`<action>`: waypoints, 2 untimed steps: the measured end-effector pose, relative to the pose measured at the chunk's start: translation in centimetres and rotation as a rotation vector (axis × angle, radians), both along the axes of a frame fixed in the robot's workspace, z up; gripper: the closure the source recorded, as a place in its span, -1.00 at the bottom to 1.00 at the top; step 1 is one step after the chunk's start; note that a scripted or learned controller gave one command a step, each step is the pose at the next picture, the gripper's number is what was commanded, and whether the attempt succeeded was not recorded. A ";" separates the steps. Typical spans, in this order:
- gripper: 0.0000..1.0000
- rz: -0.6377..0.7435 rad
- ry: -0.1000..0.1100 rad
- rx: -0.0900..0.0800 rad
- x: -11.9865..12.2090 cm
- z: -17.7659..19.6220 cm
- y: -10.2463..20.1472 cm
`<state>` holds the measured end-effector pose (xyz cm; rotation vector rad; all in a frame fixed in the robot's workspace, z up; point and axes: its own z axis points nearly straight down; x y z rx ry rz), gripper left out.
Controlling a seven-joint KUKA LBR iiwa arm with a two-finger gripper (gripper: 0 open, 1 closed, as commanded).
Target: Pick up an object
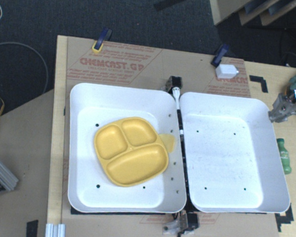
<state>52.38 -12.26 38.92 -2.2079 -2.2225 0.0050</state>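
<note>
A yellow tray (131,151) with three compartments lies flat in the left bin (81,103), toward its middle. The gripper (281,114) hangs at the right bin's (233,106) far right rim; how far it is open I cannot tell

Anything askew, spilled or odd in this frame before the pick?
Nothing spilled or damaged. The yellow tray lies rotated in the left bin, with a small yellow piece poking out at its right edge. The gripper sits off at the right bin's far corner, well away from the tray.
</note>
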 end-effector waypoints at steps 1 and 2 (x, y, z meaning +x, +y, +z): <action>1.00 0.000 0.002 0.000 -2.4 -8.1 6.7; 1.00 -0.001 -0.012 -0.003 -2.4 -6.1 13.1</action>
